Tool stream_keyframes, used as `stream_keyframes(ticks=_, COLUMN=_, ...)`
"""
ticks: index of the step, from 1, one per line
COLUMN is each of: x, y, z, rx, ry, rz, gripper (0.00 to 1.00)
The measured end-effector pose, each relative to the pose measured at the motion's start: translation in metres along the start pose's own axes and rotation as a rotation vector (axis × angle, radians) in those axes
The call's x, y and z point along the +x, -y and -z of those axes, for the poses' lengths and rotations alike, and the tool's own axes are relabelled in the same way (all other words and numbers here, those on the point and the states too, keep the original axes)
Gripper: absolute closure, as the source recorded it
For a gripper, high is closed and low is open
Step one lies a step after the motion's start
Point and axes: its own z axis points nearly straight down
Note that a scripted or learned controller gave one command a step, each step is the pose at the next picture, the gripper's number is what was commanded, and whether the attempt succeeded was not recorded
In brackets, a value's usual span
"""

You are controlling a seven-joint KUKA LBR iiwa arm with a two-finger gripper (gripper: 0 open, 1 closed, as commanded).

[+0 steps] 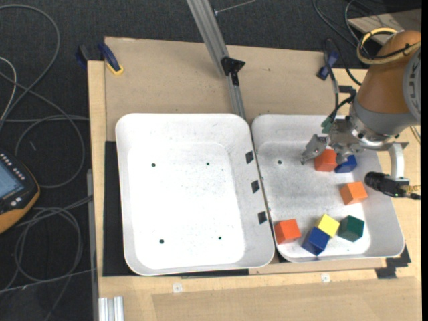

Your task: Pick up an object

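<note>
The hand is positioned in the upper part of the right bin, right of frame centre. An orange-red block sits between its fingers, grasped. A blue block lies just beside it. Five further blocks occupy the bin's lower area.

You saw the bench under even, diffuse overhead light, bright enough to wash the white bins nearly flat. Shadows were soft and short, pooling faintly beneath the arm and beside the blocks. A mild sheen lay on the arm's orange band. Focus was moderate throughout, with slight softness and grain, and the dark floor stayed underexposed.
</note>
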Motion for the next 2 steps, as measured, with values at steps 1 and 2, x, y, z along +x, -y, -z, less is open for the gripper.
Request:
stream_keyframes(ticks=1, x=0.0009, y=0.0012, z=-0.0639, rx=0.002, ry=-0.001, rz=0.001, gripper=0.0)
stream_keyframes(ticks=2, x=0.0011, y=0.0012, z=-0.0665, rx=-0.004, ry=0.0, rz=0.0, gripper=0.0)
